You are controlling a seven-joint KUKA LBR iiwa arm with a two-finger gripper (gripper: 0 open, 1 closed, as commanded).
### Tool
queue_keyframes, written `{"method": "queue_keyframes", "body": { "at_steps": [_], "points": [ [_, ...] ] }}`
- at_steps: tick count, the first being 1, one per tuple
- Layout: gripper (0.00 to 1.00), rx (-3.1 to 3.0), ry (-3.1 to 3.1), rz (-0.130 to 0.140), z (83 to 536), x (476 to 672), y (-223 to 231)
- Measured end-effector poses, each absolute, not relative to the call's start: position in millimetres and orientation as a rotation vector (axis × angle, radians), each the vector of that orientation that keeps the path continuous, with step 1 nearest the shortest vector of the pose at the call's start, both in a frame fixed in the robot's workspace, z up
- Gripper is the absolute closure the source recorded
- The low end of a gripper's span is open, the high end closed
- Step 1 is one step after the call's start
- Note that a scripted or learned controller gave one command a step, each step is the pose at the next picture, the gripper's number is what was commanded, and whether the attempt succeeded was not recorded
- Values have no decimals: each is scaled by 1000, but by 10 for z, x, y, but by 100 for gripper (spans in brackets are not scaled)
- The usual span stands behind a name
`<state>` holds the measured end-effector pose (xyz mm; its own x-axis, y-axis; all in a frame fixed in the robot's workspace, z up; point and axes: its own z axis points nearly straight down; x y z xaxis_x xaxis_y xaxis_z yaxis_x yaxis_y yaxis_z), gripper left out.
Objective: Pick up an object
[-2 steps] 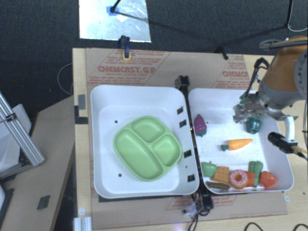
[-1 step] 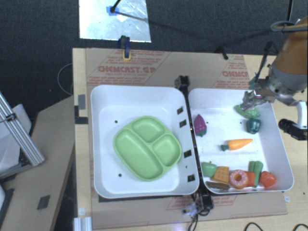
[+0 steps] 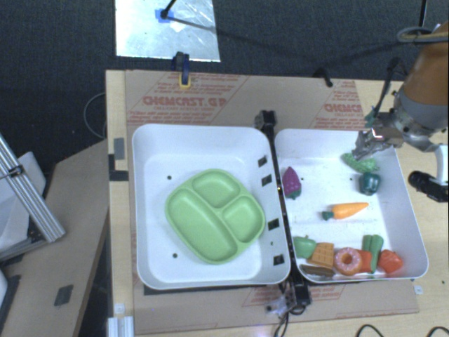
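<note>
Leafy green plastic toy [image 3: 361, 163] at right white bin's [image 3: 414, 223] 1 o'clock; gripper [image 3: 367, 144] overhead, opening unclear — centre before closing.

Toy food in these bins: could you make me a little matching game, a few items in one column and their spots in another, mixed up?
Things:
1. plate
2. carrot
3. eggplant
4. donut

Places:
A. right bin, by the divider, upper part
B. left bin, in the middle
C. right bin, along the near edge
D. right bin, near the centre

Pairs: 1-B, 2-D, 3-A, 4-C
</note>
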<state>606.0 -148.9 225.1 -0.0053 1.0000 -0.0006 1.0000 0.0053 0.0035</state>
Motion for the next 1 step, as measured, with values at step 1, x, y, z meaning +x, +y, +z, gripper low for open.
{"method": "queue_keyframes", "body": {
  "at_steps": [1],
  "points": [
    [100,2208,2231,6,2192,6287,-927]
  ]
}}
